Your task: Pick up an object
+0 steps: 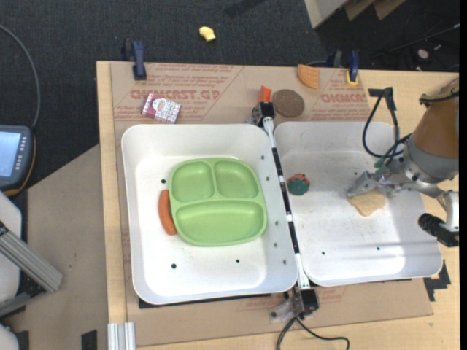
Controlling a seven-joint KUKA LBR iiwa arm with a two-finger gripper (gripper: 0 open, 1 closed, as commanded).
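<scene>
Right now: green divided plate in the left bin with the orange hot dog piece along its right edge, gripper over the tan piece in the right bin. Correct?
One error: in the camera view, the orange hot dog piece lies along the left edge of the green divided plate, not the right. The rest stands: the plate is in the left bin, and the gripper is over the tan piece in the right bin.

Divided plate [217,201] in left bin [142,268]; bread piece [367,204] in right bin [343,268].

Dark carpet floor [66,20] around bench [117,195]
</scene>
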